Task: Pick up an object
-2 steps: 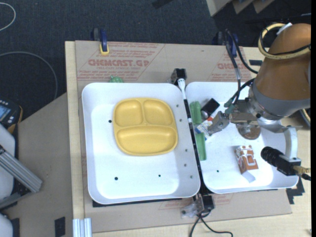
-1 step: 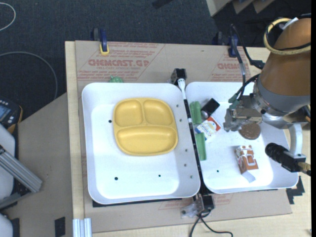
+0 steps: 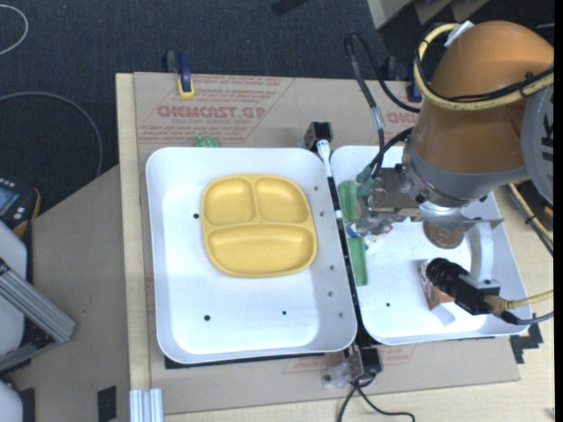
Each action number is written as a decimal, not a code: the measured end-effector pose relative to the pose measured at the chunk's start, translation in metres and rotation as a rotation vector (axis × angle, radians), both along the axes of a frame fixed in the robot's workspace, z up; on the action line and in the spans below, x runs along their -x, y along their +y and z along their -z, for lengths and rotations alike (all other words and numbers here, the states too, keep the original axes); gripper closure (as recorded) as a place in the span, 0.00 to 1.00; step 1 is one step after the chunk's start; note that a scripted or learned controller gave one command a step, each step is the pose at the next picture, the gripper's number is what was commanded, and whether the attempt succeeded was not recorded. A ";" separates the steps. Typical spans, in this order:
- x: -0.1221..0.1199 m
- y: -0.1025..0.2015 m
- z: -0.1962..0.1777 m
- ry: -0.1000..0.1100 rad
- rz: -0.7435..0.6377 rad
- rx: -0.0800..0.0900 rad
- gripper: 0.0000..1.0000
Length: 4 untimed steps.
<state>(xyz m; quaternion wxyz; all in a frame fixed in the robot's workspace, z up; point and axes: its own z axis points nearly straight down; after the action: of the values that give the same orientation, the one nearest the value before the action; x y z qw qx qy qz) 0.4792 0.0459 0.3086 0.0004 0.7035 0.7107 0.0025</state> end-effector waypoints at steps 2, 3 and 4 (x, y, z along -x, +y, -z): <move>-0.001 0.046 -0.160 -0.014 0.010 -0.001 1.00; -0.029 0.027 -0.039 0.016 0.014 0.006 1.00; 0.001 0.054 -0.061 0.005 0.007 0.002 1.00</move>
<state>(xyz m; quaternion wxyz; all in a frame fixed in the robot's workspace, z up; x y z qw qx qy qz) 0.4780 0.1002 0.3699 -0.0008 0.7060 0.7082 0.0000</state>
